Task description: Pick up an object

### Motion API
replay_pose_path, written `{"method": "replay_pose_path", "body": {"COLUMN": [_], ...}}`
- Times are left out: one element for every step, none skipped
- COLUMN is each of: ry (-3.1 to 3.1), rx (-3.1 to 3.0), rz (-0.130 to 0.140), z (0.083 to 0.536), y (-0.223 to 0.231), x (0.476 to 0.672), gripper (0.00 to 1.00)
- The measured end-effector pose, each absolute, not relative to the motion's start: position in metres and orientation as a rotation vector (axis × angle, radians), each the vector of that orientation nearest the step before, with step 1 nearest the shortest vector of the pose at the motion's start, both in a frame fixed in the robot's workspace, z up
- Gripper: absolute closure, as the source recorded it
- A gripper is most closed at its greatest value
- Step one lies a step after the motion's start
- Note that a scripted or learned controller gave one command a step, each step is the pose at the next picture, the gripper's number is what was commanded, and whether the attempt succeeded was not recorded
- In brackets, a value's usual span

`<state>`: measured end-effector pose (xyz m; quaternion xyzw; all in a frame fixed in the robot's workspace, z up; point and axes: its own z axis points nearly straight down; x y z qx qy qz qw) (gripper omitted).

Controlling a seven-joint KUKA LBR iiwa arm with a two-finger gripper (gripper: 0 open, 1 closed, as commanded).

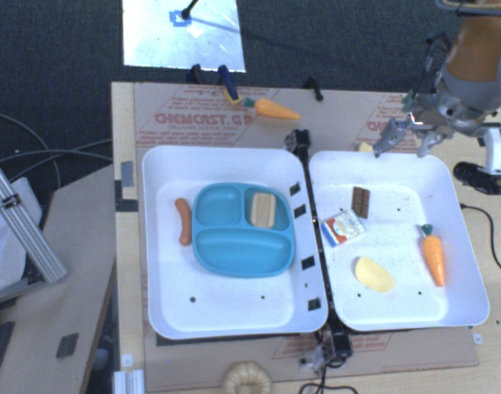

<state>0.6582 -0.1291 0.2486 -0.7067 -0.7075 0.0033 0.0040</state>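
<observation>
My gripper [409, 141] hangs above the far edge of the right bin [460, 212], its two fingers spread open with nothing between them. Below it in that bin lie a brown chocolate bar [361, 201], a small red, white and blue packet [342, 226], a pale yellow rounded piece [374, 274] and an orange carrot [433, 255]. The left bin [164, 269] holds a blue divided plate [234, 245] with a slice of bread [262, 210] in one compartment, and a sausage [184, 220] lies beside the plate.
A second carrot [271, 107] lies on the board behind the left bin. A small yellow thing [365, 147] peeks out behind the right bin's far rim. A black hinge strip [310, 220] runs between the bins. A beige ring [246, 377] sits at the front edge.
</observation>
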Motion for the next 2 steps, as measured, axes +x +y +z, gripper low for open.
{"method": "replay_pose_path", "body": {"ry": [-2.226, -2.225], "rx": [-2.219, -2.218], "rz": [-0.002, 0.002], "z": [0.257, 0.215], "y": [-0.129, -0.126], "x": [0.66, 0.659], "gripper": [0.0, 0.0]}}
